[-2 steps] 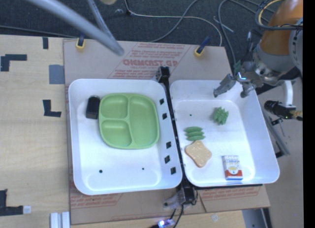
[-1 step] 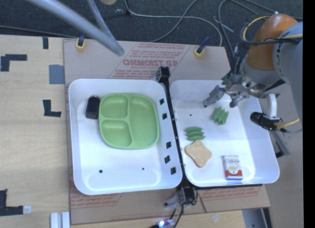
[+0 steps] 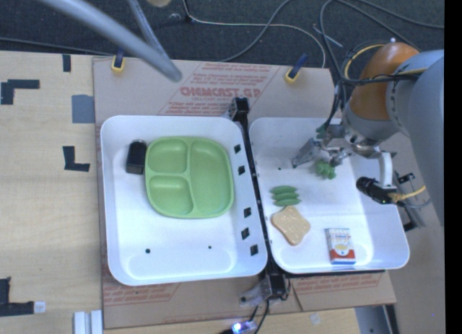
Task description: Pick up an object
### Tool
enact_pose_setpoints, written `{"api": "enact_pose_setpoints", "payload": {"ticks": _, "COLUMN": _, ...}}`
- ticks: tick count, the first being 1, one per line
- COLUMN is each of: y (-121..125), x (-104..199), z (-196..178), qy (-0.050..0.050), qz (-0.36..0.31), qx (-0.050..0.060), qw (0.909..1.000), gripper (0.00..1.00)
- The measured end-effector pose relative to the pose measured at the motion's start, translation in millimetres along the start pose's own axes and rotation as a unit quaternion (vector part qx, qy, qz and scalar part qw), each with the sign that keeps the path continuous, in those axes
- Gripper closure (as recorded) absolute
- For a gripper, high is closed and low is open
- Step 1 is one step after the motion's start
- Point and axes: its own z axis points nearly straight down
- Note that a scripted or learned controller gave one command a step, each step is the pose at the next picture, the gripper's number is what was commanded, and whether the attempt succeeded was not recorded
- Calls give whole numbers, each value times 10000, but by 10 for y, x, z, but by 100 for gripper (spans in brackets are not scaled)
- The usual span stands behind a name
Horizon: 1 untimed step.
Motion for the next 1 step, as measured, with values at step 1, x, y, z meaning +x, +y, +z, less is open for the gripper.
{"api": "enact_pose_setpoints", "payload": {"ticks": 1, "y": 17, "x": 4, "z": -146, "qy": -5, "qz": -6, "qx": -24, "qw": 10000, "gripper": 100}}
